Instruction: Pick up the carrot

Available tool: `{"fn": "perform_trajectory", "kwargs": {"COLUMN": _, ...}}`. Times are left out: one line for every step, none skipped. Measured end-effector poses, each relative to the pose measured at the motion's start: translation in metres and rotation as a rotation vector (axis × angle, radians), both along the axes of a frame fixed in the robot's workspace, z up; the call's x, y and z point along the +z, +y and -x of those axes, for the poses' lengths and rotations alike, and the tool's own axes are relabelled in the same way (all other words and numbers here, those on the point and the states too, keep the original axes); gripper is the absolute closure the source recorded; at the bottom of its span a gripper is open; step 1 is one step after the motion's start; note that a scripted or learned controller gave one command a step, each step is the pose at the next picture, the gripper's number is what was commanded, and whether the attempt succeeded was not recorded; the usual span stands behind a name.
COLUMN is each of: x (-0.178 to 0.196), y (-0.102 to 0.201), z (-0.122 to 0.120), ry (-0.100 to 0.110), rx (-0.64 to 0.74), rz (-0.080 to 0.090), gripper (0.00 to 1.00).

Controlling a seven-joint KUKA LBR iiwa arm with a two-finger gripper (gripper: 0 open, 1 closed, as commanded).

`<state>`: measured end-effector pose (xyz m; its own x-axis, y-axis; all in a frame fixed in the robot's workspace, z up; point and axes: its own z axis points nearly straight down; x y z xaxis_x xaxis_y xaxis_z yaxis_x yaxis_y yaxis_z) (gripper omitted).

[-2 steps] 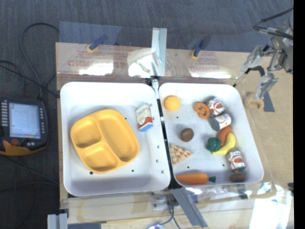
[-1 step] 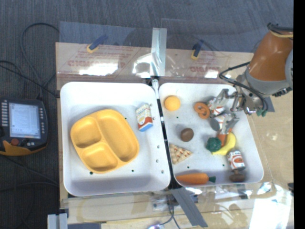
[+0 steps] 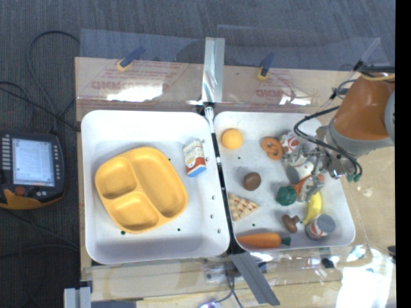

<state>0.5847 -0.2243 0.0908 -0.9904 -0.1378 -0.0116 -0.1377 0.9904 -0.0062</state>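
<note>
The carrot (image 3: 259, 240), orange with a dark green stalk end on its right, lies flat along the front wall of the right bin (image 3: 343, 201). My gripper (image 3: 307, 169) hangs over the right part of that bin, well behind the carrot and to its right, among a cluster of toys. Nothing is seen held in it. The grey arm with its orange band (image 3: 363, 111) comes in from the right edge.
The right bin also holds an orange ball (image 3: 232, 138), a pretzel (image 3: 272, 147), a brown lump (image 3: 252, 181), a waffle wedge (image 3: 242, 206), a green piece (image 3: 286, 195), a banana (image 3: 313, 207), a mushroom (image 3: 291, 222) and a grey can (image 3: 321, 226). The left bin holds a yellow divided plate (image 3: 140, 188) and a small carton (image 3: 194, 157).
</note>
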Motion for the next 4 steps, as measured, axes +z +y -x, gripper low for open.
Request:
{"fn": "perform_trajectory", "kwargs": {"x": 0.088, "y": 0.052, "z": 0.004, "ry": 0.001, "rx": 0.131, "rz": -0.001, "gripper": 0.00}}
{"fn": "perform_trajectory", "kwargs": {"x": 0.004, "y": 0.078, "z": -0.058, "ry": 0.009, "rx": -0.002, "rz": -0.006, "gripper": 0.00}}
{"fn": "perform_trajectory", "kwargs": {"x": 0.000, "y": 0.047, "z": -0.077, "ry": 0.012, "rx": -0.383, "rz": -0.009, "gripper": 0.00}}
{"fn": "perform_trajectory", "kwargs": {"x": 0.064, "y": 0.066, "z": -0.049, "ry": 0.003, "rx": -0.733, "rz": -0.009, "gripper": 0.00}}
